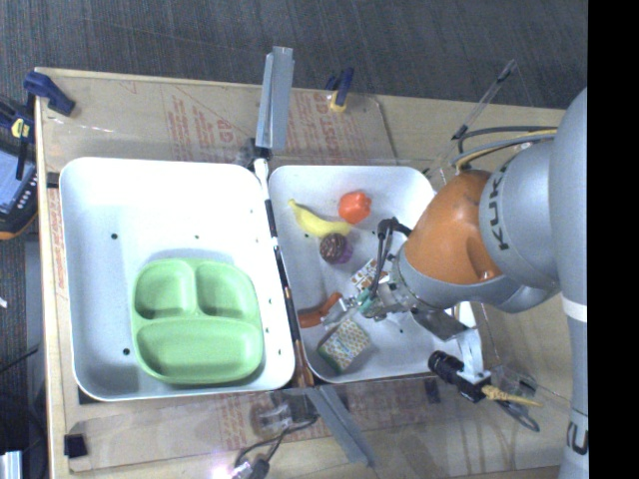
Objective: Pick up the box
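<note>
The bench is carrying two shallow white bins side by side. The left bin is sitting toward the bench's left edge and the right bin is next to it, their inner rims almost touching.

One green divided tray is lying in the left bin, toward the bench's near edge. It is showing three compartments, two small ones and one long one.

The right bin is holding five things:
- One box, pale with a fine speckled pattern, is lying tilted close to the bin's near wall.
- One red-orange elongated piece is lying just beside the box, against the bin's left wall.
- One dark purple round fruit is resting near the bin's middle.
- One yellow banana is lying just beyond the purple fruit, on its far side.
- One red-orange round fruit is sitting beside the banana's end, toward the bench's far edge.

The one arm, grey with an orange band, is reaching in from the bench's right edge. Its gripper is hanging low over the right bin, just beside the box's far edge. Whether the jaws are spread or pressed together cannot be told, and nothing is showing between them. The box is lying on the bin floor.

Two blue clamps are gripping the bench's far edge, one at the far left corner and one beyond the right bin.
</note>
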